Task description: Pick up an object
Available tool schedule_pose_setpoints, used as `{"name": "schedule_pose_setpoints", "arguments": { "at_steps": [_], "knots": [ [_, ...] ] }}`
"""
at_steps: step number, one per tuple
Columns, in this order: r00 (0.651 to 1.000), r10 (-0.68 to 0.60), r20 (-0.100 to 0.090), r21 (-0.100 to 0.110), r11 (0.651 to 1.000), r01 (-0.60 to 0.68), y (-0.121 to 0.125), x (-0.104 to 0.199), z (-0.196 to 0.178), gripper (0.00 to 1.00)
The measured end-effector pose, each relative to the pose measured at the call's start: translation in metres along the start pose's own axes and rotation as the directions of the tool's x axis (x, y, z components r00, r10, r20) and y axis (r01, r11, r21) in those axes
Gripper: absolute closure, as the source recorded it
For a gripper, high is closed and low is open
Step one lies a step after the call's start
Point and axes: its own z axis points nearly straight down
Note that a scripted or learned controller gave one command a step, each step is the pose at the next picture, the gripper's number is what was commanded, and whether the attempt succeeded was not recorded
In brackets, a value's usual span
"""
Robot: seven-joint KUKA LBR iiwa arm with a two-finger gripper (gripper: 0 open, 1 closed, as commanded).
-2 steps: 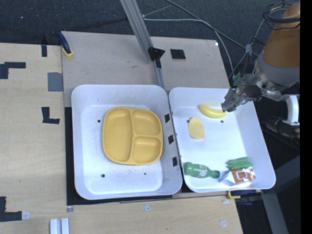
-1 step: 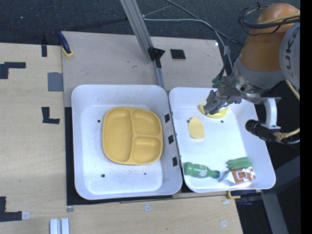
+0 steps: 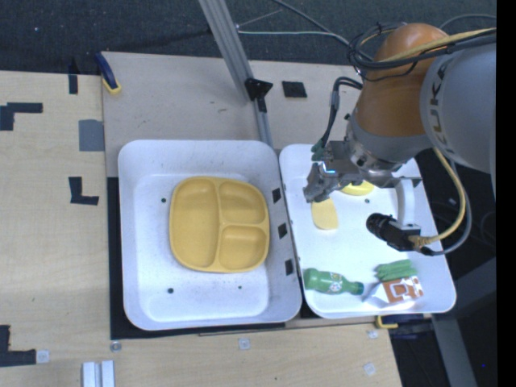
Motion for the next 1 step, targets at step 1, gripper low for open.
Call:
{"name": "schedule_pose_setpoints", "arguments": {
  "at_steps": [1],
  "knots": [
    [1.000,0.001,0.001,0.000,1.000,-0.001,-0.0074,0.0529,0.0188,1.00]
  ]
}}
